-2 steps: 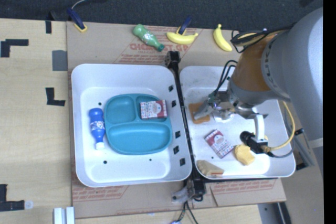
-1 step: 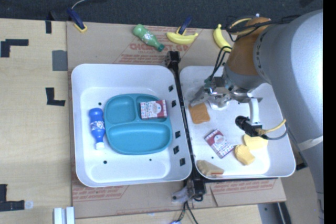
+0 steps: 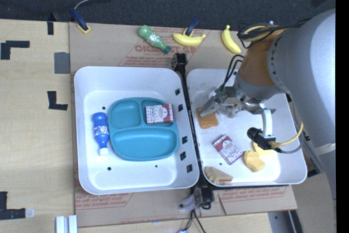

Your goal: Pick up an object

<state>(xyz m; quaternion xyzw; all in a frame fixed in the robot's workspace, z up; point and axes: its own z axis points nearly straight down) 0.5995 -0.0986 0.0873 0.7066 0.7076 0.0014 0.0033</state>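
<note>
The arm (image 3: 305,63) fills the right side of the camera view, reaching in over the right bin (image 3: 294,172). The left bin (image 3: 87,117) holds a teal tray (image 3: 136,142) with a small red carton (image 3: 158,114) in its upper right compartment, and a blue bottle (image 3: 100,132) lies just beside the tray's left edge, long axis running up and down the view.

In the right bin lie 4 smaller things: a tan block (image 3: 208,120), a red packet (image 3: 226,149), a yellow piece (image 3: 254,161) and a bread-like piece (image 3: 219,174) at the near wall. The gripper (image 3: 217,105) sits low near the bin's left wall, its tip at the upper edge of the tan block; whether it touches is not clear. I cannot tell how the gripper is set, and nothing is visibly held.

The tan block seems the likely target. It lies just below and left of the gripper tip, so the coming move looks like a short shift toward the near-left and down. Room is tight on the left, where the wall and the divider (image 3: 188,117) between the 2 bins stand close. Open white floor lies toward the bin's middle, between block and packet.

Outside the bins, 2 bananas (image 3: 188,39) (image 3: 230,41) and a green bottle (image 3: 154,39) rest on the cardboard behind.
</note>
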